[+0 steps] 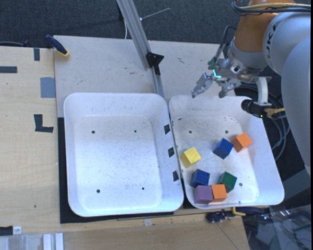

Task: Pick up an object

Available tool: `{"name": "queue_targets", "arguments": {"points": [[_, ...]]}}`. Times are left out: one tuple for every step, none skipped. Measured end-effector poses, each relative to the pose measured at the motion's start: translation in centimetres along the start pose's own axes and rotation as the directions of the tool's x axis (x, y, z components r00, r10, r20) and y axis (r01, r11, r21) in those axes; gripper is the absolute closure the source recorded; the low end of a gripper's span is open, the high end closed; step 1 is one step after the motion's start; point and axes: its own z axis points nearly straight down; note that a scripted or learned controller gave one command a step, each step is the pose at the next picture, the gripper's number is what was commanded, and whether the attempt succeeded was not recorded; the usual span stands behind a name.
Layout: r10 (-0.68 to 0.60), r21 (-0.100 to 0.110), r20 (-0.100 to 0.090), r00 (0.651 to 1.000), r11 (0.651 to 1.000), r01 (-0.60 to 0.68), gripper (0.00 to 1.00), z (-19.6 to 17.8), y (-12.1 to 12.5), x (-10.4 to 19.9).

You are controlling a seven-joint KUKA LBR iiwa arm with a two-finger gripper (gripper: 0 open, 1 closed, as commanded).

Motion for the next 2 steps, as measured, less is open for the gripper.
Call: {"name": "queue_targets", "arguments": {"points": [[-0.001,-0.005,0.002,1.0,1.0,0.001,0.0,-0.3,0.1,0.0],[0.001,0.0,0.002,1.0,1.0,-0.001,0.0,4.7,-0.3,-0.9]]}}
